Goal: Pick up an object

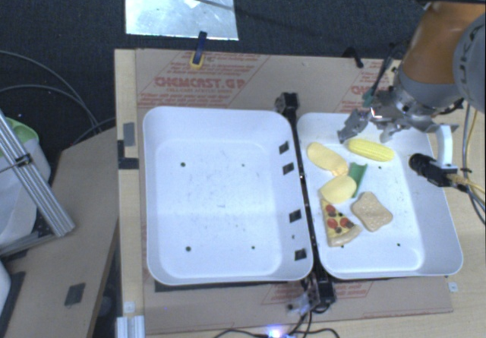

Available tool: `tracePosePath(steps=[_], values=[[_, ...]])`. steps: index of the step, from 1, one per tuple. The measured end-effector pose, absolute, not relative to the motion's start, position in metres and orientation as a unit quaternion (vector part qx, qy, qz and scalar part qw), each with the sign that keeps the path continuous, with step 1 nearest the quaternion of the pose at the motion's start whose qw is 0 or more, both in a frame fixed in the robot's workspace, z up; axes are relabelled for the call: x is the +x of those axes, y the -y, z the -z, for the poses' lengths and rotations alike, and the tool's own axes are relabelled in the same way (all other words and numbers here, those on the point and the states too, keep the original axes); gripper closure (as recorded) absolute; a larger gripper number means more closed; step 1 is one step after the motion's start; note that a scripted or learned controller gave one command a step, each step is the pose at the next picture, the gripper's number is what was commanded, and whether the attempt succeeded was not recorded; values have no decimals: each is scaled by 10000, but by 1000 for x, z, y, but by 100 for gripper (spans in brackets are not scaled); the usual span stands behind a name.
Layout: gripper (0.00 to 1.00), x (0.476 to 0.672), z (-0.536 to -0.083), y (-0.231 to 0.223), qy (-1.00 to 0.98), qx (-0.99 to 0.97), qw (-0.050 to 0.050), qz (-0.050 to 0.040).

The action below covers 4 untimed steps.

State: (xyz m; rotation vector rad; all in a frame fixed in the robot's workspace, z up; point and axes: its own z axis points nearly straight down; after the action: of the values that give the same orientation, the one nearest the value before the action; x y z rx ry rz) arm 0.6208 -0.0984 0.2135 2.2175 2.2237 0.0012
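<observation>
The right bin (pixel 437 249) holds a ridged corn cob (pixel 370 150), smooth yellow pieces (pixel 327 158), bread (pixel 371 212) and a pizza wedge (pixel 339 224). The gripper (pixel 373 125) hovers, fingers spread, above the corn.

Two bins sit side by side on the counter (pixel 228 71). All the food lies in the right bin (pixel 433 241), near its left wall. The corn (pixel 370 150) lies farthest back, just under the pincer (pixel 372 122). A lemon (pixel 326 157) lies left of the corn. In front of it sits a second lemon (pixel 338 189); the pizza (pixel 339 224) lies nearest the front, with bread (pixel 371 211) to its right.
</observation>
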Motion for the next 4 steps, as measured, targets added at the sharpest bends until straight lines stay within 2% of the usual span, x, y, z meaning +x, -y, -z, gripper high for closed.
tracePosePath(steps=[1, 2, 3, 4], values=[[0, 570, -218, 76, -7076, 7066, -11, 1], [0, 539, -110, 95, -7067, 7075, -33, 24], [0, 551, -83, 83, -7086, 7056, -8, 0], [100, 552, -95, 84, -7081, 7061, 9, -11]])
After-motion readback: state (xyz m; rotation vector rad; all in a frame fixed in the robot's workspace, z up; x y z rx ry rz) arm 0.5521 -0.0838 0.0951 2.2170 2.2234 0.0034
